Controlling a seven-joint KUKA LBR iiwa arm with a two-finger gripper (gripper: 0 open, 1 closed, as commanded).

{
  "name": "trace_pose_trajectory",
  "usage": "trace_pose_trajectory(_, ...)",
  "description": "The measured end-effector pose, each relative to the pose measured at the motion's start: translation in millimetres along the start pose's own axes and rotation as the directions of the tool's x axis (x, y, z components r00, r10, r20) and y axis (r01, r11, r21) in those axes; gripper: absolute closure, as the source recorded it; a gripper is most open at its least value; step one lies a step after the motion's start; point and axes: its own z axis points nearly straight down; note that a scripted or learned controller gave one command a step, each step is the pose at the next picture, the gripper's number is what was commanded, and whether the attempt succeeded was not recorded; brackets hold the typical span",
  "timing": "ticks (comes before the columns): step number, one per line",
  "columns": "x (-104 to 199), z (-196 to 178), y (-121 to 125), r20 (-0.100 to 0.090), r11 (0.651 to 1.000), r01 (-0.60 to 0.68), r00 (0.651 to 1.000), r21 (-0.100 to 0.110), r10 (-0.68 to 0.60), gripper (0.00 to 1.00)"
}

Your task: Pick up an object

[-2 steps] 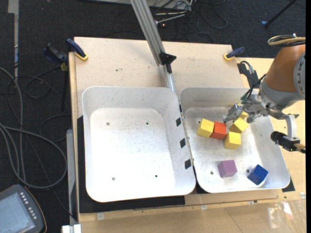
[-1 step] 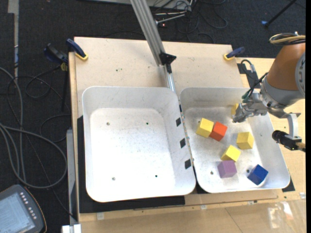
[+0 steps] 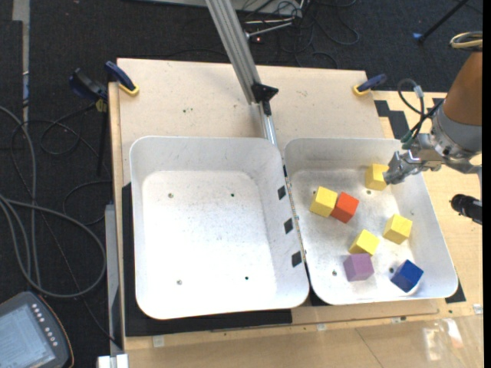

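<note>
The tool [image 3: 393, 172] sits low at the upper right of the right bin [image 3: 430, 205], its tip just beside a yellow cube [image 3: 376, 176]; you cannot tell whether it is open or closed. Other candidates lie in the same bin: a yellow cube [image 3: 324, 201] touching an orange cube [image 3: 346, 207], two more yellow cubes [image 3: 397, 228] [image 3: 365, 242], a purple cube [image 3: 357, 267] and a blue cube [image 3: 406, 275]. Risk: this close to the bin wall, the tool may nudge the nearest cube aside or close on only one edge, so expect a slip.

Arm [image 3: 460, 110] entering from right, hand [image 3: 397, 171] angled down-left
</note>
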Motion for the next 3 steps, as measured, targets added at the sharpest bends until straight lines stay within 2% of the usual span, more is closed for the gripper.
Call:
trace_pose_trajectory(1, 6, -60, -3, 0.000, 1.000, 0.004, 1.000, -0.002, -0.004, 1.00)
trace_pose_trajectory(2, 6, -104, -2, 0.000, 1.000, 0.004, 1.000, -0.001, -0.004, 1.00)
trace_pose_trajectory(3, 64, -87, -4, -0.005, 1.000, 0.009, 1.000, 0.008, -0.009, 1.00)
